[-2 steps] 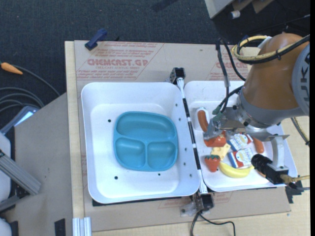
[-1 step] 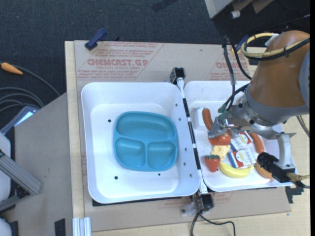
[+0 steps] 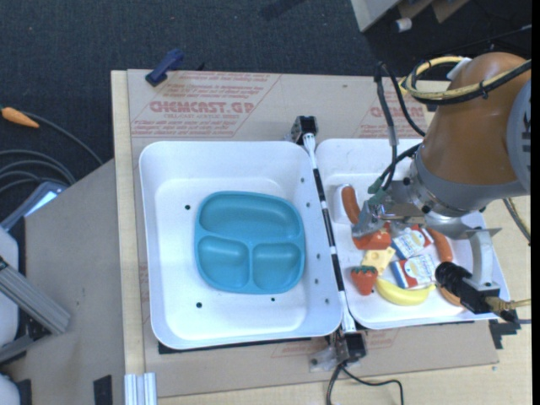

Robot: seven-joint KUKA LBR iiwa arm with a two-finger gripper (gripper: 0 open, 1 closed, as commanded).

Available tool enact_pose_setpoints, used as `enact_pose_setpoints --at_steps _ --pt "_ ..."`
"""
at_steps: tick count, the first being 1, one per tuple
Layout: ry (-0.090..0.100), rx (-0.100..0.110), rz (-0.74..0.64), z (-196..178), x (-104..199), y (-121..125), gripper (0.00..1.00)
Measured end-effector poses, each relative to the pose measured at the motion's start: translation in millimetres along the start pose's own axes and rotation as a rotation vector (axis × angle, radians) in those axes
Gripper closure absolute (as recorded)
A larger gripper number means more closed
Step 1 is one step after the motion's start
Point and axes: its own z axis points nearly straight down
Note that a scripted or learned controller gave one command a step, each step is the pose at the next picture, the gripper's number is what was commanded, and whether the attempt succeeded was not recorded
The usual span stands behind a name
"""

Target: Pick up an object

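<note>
At the near edge of the right bin [image 3: 359, 167] lies a yellow banana [image 3: 403, 293]. A strawberry [image 3: 364, 280] sits just beside its left end, and a small carton [image 3: 415, 270] touches it from behind. A little farther in is a red tomato-like piece [image 3: 374, 240], the likely target. The hand [image 3: 369, 220] hangs close over it, low in the bin. From this slant I cannot tell whether the hand is apart or together. Beyond it a reddish sausage [image 3: 348, 202] lies alone near the bin's left wall.

The near things are crowded, so the grasp probably goes best with the hand centred on the red piece. It should come straight down, close across the narrower side, and lift vertically so the neighbours are not dragged along. If the round piece squirts out, the sausage, with bare floor around it, looks the easier pick.
</note>
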Motion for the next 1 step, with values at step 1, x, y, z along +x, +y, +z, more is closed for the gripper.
enact_pose_setpoints --at_steps 1 --pt "0.0 -0.001 0.0 -5.7 -3.7 -0.1 1.0"
